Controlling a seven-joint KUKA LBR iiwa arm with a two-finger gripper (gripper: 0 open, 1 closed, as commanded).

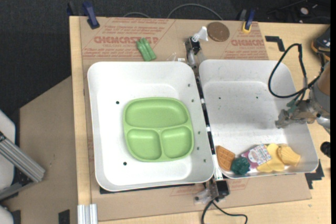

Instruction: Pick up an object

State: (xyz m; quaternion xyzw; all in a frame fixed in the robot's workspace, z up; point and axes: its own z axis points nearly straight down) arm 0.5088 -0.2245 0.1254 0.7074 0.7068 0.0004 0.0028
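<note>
My gripper [287,117] hangs over the right edge of the right bin [236,92], reaching in from the right. Below it, along that bin's front wall, lies a row of small objects: an orange waffle-like piece [225,157], a dark green lump [241,166], a pink-and-white packet [258,154], a yellow piece [271,164] and a tan, ridged piece [288,155]. The gripper is above and to the right of this row and apart from it. Nothing is visibly held.
The left bin [105,113] holds a green divided plate [157,128]. On the bench behind the bins lie a green toy [146,50] and a brown disc [218,32]. A black cable [278,73] loops over the right bin's far right corner.
</note>
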